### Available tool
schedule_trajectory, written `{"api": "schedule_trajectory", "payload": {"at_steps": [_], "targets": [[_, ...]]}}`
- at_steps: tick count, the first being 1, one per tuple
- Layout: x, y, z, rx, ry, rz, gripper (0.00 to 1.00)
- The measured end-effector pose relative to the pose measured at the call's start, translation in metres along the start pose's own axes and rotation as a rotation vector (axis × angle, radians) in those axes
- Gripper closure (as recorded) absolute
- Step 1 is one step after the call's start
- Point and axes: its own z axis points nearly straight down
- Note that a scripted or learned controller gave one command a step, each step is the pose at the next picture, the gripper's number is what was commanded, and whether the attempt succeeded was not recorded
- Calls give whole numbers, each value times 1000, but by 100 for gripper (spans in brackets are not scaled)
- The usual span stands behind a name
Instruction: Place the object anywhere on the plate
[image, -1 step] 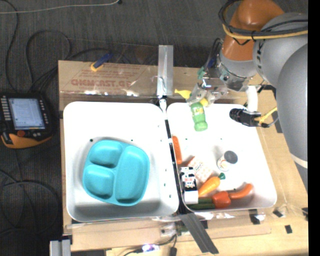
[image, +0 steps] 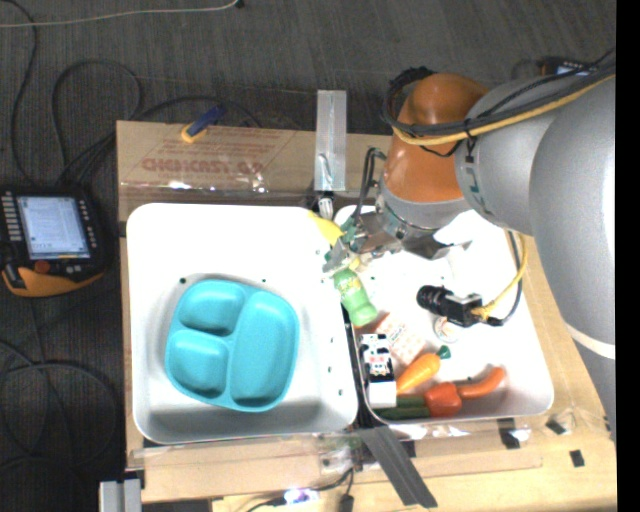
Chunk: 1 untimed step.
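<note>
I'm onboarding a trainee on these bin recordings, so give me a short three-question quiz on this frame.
1. True or false: the blue plate lies in the left bin.
2. How many compartments does the plate have?
3. Which lies nearest the pincer? A) orange carrot B) green bottle C) red pepper

Key: 1 true; 2 three; 3 B, the bottle lies just below the pincer at the divider between the bins.

Red print on cardboard sheet (image: 215, 160) behind bins, too blurred to read; no other legible text.
</note>
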Motion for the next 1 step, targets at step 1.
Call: {"api": "schedule_trajectory", "payload": {"at_steps": [1], "targets": [[82,-26,-4,0,0,-223,100]]}}
